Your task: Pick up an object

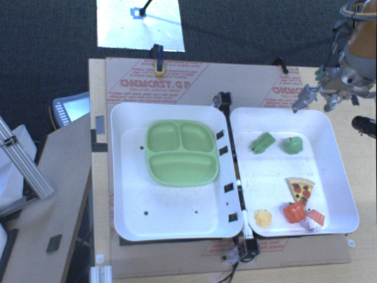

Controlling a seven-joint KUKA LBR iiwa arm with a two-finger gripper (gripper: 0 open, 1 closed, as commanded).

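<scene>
The pincer (315, 98) hangs above the far right corner of the right bin (336, 158), its two fingers spread apart with nothing between them, the grey arm (359, 46) and its orange band reaching in from the right. The objects lie below and nearer the camera: a green pepper-like piece (263, 142), its long axis running on a diagonal from lower left to upper right, sits closest, just beside a rounder green piece (293, 145). Well apart from the pincer, at the bin's near end, a pizza slice (300, 189) points its tip toward the near edge, above a red piece (294, 212), a red-and-white piece (314, 219) touching it, and a yellow piece (263, 218) to their left. The left bin (126, 205) holds a green divided plate (181, 152). Both bins rest on a cardboard-covered worktop (194, 81) over dark carpet (47, 34).
</scene>
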